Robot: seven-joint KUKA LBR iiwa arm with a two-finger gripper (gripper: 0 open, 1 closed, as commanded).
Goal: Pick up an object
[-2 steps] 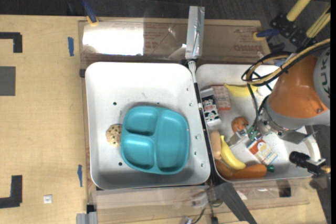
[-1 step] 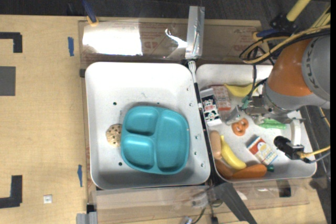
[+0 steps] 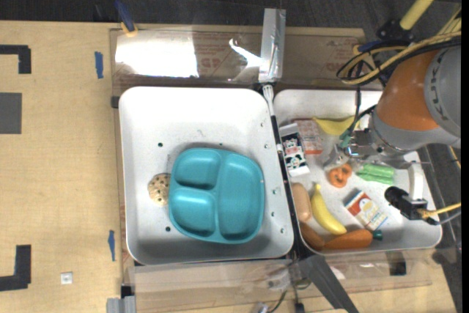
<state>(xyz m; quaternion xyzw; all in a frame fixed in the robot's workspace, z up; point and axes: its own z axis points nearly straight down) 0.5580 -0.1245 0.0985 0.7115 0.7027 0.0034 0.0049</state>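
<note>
Bright, even light (glare on plastic sheet (image 3: pixel 192 55)).

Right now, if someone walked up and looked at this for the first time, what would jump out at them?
A big teal divided plate sits in the left bin, with a small cookie at its left edge. The right bin is crowded: a yellow banana, a carrot, a green item and small packets. The arm's orange band hangs over that bin's far right side.
</note>
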